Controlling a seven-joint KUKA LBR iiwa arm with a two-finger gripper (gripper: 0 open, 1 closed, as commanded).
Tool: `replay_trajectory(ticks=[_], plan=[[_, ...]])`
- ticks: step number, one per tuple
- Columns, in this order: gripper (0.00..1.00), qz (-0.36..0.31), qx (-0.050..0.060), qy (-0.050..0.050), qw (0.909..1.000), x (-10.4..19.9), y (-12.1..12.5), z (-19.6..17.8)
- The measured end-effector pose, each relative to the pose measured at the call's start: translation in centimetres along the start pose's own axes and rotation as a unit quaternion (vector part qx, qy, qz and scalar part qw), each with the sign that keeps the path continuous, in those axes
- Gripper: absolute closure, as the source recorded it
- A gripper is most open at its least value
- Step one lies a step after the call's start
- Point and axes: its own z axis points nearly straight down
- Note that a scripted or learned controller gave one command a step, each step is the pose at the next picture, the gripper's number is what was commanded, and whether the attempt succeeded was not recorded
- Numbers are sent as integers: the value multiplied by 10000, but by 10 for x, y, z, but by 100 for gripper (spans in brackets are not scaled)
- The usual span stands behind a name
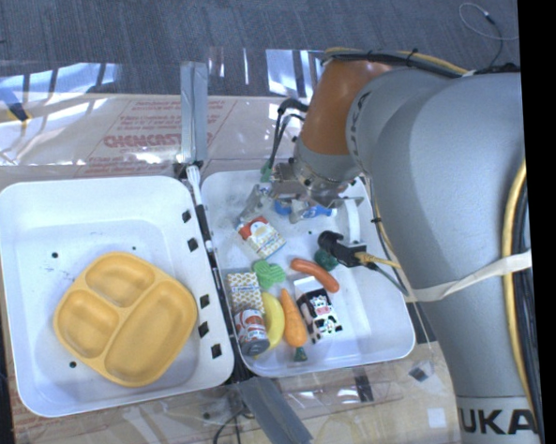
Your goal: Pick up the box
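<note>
A tall patterned box (245, 290) lies along the left wall of the right bin (379, 337). A small black-and-white cow-print box (319, 315) sits toward the bin's front right. A small red-and-white carton (261, 237) lies tilted in the middle of the bin's far half. My gripper (269, 196) hangs over the far end of the right bin, just behind and slightly right of the red-and-white carton. Nothing is visibly held in it. The grey arm with its orange band covers the bin's far right corner.
Around the boxes lie a green toy (270, 271), a red sausage (315, 274), a banana (275, 321), a carrot (294, 322) and a can (253, 332). The left bin (24, 222) holds a yellow divided plate (124, 318).
</note>
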Motion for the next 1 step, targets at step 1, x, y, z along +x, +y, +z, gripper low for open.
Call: replay_trajectory(ticks=[1], plan=[[0,-363,17,-20,9993,18,-4,18]])
